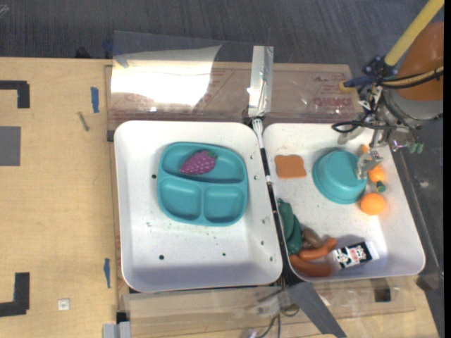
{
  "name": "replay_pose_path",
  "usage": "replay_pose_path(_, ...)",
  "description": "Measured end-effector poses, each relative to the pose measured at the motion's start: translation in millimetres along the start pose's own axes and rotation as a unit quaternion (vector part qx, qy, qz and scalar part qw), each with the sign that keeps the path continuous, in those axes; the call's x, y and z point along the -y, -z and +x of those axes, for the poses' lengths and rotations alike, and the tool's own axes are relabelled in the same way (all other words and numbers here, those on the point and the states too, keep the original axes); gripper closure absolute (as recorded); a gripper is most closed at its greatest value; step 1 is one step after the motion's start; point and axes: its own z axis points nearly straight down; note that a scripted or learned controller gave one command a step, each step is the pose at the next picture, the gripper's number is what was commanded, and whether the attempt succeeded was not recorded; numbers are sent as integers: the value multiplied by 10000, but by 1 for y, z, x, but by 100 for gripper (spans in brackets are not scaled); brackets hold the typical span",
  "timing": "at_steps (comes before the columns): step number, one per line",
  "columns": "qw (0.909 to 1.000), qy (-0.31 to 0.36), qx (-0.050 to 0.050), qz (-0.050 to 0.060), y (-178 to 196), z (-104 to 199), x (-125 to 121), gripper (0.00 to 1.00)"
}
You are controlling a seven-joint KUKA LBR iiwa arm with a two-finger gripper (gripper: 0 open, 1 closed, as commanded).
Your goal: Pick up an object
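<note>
My gripper [368, 163] hangs low over the right bin [409, 239], at the right rim of an upturned teal bowl [337, 176]. A small orange piece [378, 175] sits right beside the gripper's tip, and I cannot tell whether they touch. Just below lies an orange ball [373, 203]. A flat orange-brown square [289, 166] rests left of the bowl. Along the bin's front lie a green item [288, 220], a brown sausage [315, 247], a red item [309, 266] and a black-and-white box [351, 255].
The left bin [134, 245] holds a teal divided tray [204, 201] with purple grapes [199, 163] in its far compartment. A raised divider [266, 182] separates the bins. The arm's orange band and cables [394, 76] hang above the right bin's far right corner.
</note>
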Motion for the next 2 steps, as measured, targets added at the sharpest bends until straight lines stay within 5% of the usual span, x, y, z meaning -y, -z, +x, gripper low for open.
replay_pose_path(2,9998,-175,-2,-1,0,0,1,0)
